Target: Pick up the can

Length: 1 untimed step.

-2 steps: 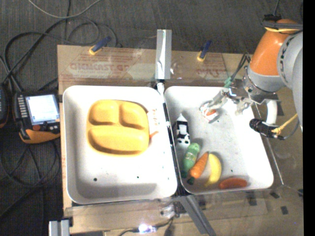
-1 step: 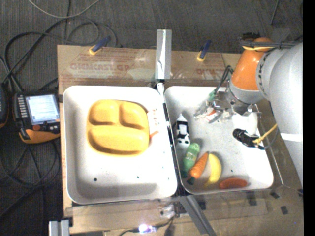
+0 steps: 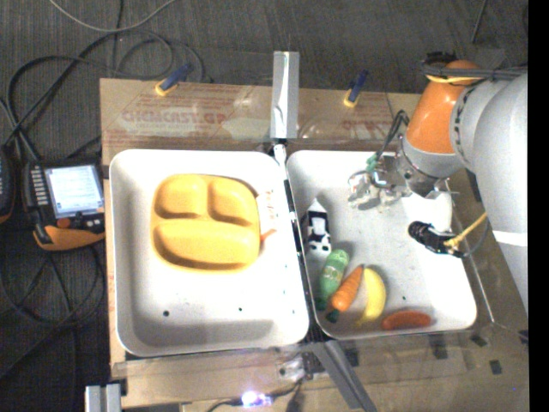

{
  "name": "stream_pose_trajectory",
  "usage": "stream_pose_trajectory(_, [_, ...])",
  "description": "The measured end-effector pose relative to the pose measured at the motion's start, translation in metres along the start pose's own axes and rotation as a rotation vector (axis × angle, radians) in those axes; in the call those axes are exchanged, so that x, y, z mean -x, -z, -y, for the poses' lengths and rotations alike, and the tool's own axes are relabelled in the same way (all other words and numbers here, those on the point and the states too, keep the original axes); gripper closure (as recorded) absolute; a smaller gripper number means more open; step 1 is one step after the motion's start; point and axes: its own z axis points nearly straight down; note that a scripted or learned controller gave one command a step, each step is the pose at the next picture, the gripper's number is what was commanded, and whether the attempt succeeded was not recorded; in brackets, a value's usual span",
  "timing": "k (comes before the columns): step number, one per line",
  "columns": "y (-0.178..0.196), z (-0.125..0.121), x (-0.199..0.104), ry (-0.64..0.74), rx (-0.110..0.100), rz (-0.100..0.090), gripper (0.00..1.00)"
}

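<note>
Hovering above the far half of the right bin (image 3: 463, 316), my gripper (image 3: 371, 189) carries nothing I can see, and I cannot tell how wide it stands. What I take for the can (image 3: 333, 275), the green one, lies on its side near the bin's left wall. It is probably wedged there by the carrot (image 3: 347, 290) touching it, its long axis running near-to-far, its far end toward the black-and-white carton (image 3: 318, 230).

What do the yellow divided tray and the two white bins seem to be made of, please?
The yellow divided tray looks like moulded plastic with a matte finish: even colour, rounded compartment edges, no sharp glare. The left bin and right bin look like smooth, thin white plastic with rolled rims and soft shading, though coated metal cannot be excluded.
</note>
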Motion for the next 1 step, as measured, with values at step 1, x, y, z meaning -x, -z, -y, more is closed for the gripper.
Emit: stream_pose_trajectory(1, [0.0949,0.0079,-0.0645,-0.051,-0.011,-0.002,1.00])
